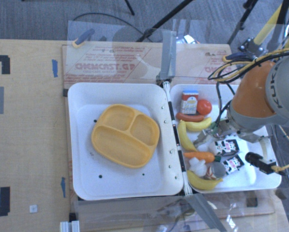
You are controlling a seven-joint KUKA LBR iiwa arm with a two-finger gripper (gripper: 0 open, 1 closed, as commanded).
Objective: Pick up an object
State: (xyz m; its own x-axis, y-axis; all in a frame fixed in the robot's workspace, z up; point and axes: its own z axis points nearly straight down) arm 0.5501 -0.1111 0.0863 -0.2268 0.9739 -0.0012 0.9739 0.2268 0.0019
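While the arm [253, 93] is bent low over the right bin [272, 180], this is what can be seen:

Gripper: the gripper [208, 137] is down among the toys, near the left wall of the right bin. It cannot be told if it is apart or together, and nothing is seen held in it.

Banana: a banana [184, 135] is found just left of the gripper, by the left wall. Its long side runs from the far edge toward the near edge, and its top curls right.

Carrot: a carrot [200, 155] is laid just below the gripper, pointing left to right.

Other toys: a tomato [204, 107] and a can [190, 100] are kept by the far edge. A second banana [202, 181] is kept by the near edge.

Left bin: a yellow plate [126, 135] is laid in the middle of the left bin [81, 144].

Next move: a small move left is likely needed, with the fingers set across the banana's thin side.
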